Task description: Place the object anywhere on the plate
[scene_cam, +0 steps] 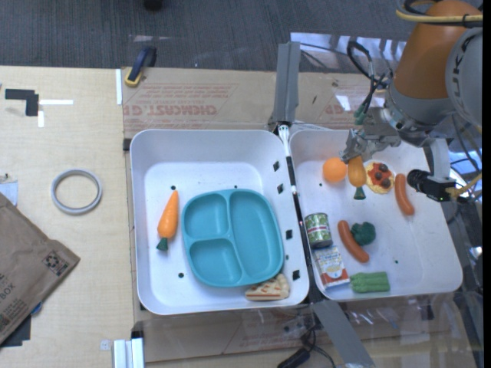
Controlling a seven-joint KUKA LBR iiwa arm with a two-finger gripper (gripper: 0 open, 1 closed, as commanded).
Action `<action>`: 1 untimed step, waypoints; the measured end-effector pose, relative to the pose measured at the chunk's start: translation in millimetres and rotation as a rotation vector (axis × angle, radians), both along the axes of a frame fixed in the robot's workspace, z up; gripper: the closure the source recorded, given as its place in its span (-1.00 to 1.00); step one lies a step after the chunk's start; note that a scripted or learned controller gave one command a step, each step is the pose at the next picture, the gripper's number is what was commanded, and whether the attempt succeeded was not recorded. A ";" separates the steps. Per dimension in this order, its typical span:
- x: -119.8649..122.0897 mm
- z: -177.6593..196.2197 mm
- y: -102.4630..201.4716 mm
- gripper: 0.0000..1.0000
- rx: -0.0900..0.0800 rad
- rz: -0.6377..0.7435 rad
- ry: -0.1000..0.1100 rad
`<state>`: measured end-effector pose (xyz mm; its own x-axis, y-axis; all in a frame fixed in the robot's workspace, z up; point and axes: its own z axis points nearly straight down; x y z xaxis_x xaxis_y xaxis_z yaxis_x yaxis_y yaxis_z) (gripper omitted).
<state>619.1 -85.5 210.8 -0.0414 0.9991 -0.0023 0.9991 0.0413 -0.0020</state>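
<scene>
Pincer [357,159] grip state unreadable, above small orange plastic fruit [357,174] in right white bin [430,271]; teal three-compartment plate [232,237] in left white bin [149,205].

The teal divided plate [232,238] looks like smooth plastic with a soft sheen — same for the white bins [149,205]. Left of the plate, the toy carrot [167,217] seems matt plastic. The bench top [61,152] is pale wood — dull, unpolished.
</scene>
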 end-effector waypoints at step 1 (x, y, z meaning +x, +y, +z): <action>-21.3 51.0 54.5 1.00 0.001 -0.038 0.000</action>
